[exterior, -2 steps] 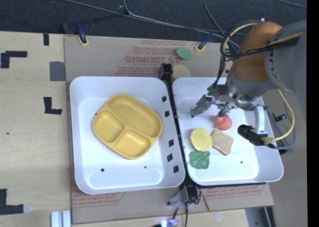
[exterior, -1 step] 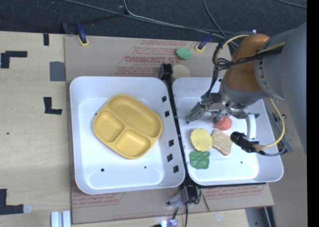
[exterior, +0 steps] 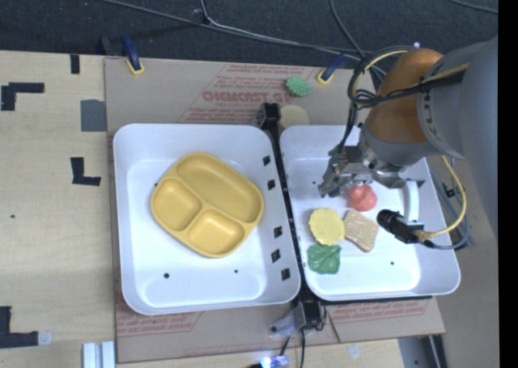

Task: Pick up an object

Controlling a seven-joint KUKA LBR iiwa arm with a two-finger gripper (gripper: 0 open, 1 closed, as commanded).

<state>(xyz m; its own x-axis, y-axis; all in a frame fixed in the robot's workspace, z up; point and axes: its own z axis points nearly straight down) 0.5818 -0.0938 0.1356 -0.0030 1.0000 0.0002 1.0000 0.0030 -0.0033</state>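
Seeing red printed lettering on cardboard sheet (exterior: 218, 91) under bins, along its far edge and again upside-down along near edge. Too blurred from my end to read any word. No other text, numbers or labels legible.

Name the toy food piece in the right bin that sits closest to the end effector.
The red piece: it lies right beside the end effector, while the yellow piece, tan bread slice and green piece sit farther toward the bin's front.
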